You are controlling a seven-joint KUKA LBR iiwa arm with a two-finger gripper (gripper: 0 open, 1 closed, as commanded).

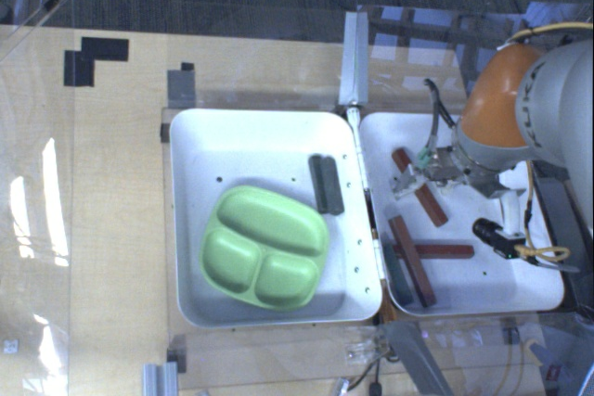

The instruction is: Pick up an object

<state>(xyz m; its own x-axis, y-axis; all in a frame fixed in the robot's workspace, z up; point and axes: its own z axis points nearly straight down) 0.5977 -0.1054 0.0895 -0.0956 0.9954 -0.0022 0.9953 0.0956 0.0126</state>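
The right bin holds several brown sticks. One short stick lies aslant near the bin's upper left, and my gripper hangs right over its upper half, hiding part of it. A longer brown stick lies along the bin's left wall, with a dark grey bar beside it. A third brown stick lies crosswise, touching the longer one. The grey arm with its orange band reaches in from the right.
The left bin holds a green divided plate and a dark grey block near its right wall. A black fitting with a yellow cable sits over the right bin's right side. A metal rail stands behind the bins.
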